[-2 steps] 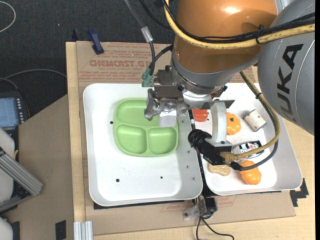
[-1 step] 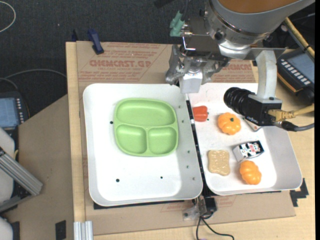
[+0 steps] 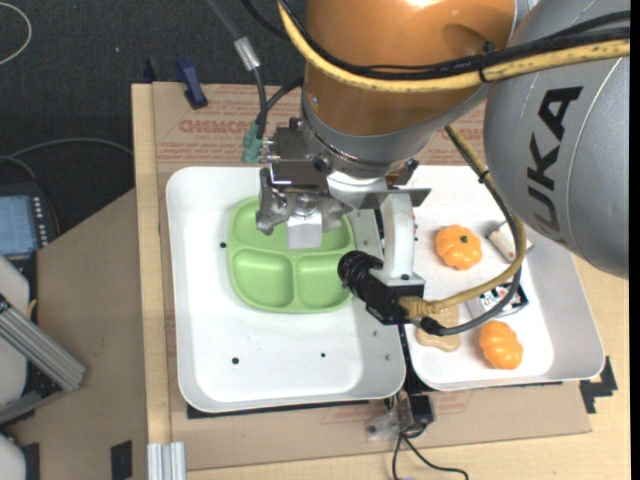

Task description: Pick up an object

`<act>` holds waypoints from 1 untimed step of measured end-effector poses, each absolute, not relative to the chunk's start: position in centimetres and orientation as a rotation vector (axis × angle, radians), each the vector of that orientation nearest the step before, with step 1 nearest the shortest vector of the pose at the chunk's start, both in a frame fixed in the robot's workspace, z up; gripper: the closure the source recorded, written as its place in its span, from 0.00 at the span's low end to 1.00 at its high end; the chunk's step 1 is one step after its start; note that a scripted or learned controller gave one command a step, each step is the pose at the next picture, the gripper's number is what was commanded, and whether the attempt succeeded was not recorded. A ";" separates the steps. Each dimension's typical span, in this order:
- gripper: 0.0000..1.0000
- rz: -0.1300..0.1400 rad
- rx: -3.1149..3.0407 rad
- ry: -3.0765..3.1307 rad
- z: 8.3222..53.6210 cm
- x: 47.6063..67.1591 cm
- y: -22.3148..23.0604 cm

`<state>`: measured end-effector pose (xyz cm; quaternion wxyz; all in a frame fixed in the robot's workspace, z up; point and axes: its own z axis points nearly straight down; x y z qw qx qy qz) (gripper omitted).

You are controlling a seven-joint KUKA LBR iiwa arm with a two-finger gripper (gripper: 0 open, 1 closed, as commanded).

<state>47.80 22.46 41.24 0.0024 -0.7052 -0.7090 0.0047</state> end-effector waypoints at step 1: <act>1.00 0.018 -2.219 -2.217 32.1 47.8 22.4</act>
